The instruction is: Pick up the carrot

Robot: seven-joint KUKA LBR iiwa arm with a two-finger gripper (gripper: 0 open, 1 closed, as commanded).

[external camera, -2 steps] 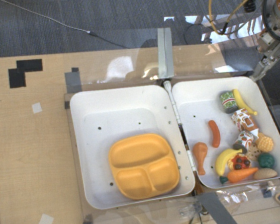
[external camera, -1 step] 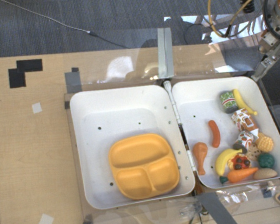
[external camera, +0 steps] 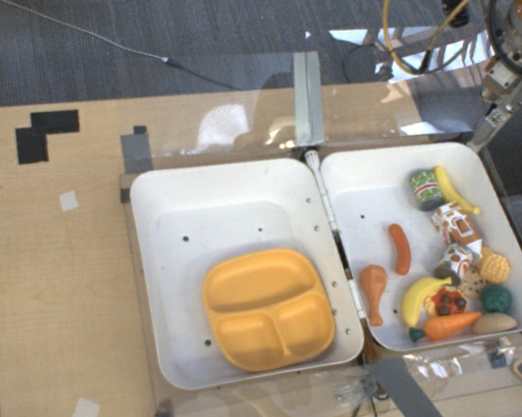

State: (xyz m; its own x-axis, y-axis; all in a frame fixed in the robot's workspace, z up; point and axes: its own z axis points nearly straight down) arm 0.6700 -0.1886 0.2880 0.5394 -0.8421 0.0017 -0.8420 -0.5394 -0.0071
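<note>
No words, brand names or numbers can be read anywhere. The small can (external camera: 425,188) with a green label and the red-and-white patterned carton (external camera: 456,225) in the right bin (external camera: 363,190) both carry printing, but it is too small and blurred to make out. The black blocky marks (external camera: 45,133) on the bench (external camera: 54,294) form no letters.

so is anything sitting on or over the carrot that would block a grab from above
Nothing lies on top of the carrot, so from above it is open. It is crowded though: a banana and a small red-and-dark item sit just behind it, and a tan piece touches its tip by the right bin's near wall.
</note>
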